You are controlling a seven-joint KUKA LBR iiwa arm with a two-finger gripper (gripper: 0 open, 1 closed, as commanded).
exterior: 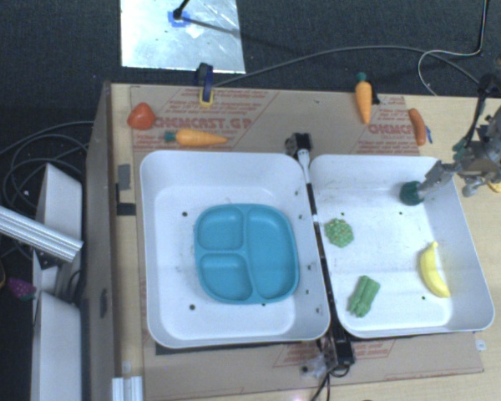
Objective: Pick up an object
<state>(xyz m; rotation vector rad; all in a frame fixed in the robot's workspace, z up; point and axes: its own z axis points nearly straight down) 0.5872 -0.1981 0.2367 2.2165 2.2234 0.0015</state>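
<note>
The right bin (pixel 463 224) holds a light green knobbly lump (pixel 339 231) near its left wall. A darker green ridged piece (pixel 364 295) lies toward its front, and a yellow banana (pixel 434 271) rests at its right side. A small teal object (pixel 411 194) sits near the bin's back right. My gripper (pixel 430 180) reaches in from the right and hangs low over the bin. Its tip is right at the teal object, and whether they touch is unclear.
The left bin (pixel 163 224) carries a blue divided plate (pixel 246 252). Behind the bins on the cardboard lie a tomato (pixel 140 117), two carrots (pixel 199 138) (pixel 364 100) and an orange piece (pixel 417 125). A black divider (pixel 314 224) runs between the bins.
</note>
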